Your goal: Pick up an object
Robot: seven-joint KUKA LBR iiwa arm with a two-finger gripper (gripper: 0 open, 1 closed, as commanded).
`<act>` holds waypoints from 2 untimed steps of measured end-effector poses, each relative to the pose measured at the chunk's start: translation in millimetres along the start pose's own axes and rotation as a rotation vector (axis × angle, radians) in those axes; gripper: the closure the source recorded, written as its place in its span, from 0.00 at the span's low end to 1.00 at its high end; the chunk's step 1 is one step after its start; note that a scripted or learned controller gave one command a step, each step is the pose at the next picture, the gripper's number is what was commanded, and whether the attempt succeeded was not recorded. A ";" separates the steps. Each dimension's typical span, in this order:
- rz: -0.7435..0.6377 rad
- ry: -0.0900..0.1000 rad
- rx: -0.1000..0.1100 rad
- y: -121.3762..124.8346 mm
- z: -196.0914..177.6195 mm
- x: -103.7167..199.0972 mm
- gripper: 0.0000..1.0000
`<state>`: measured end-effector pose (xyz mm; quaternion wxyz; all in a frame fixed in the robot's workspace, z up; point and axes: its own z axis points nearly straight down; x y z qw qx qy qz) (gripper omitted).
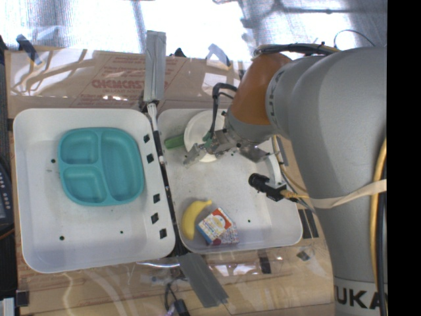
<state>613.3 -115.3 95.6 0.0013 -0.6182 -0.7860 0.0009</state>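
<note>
Lying in the left bin (39,242), a teal tray (102,165) with three rounded compartments sits slightly toward the far side, smooth and matte like moulded plastic; nothing rests in its wells. A ridge with small black clips separates this bin from the right bin (276,232), also shallow, white and hard-walled. At the right bin's far end a white round plate (197,129) lies flat, with a green stick-like object (173,141) just beside its left rim. Above the plate's near edge hangs the gripper (197,153), its metal fingers pointing left and down; I cannot tell how far apart they are or whether anything is between them. Near the front wall a curved yellow banana (192,218) touches a small printed carton (218,226), boxy and glossy.
</note>
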 end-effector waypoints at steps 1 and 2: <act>-0.102 -0.005 -0.012 -74.2 -0.1 4.1 0.00; -0.118 -0.006 -0.013 -14.3 0.0 19.9 0.00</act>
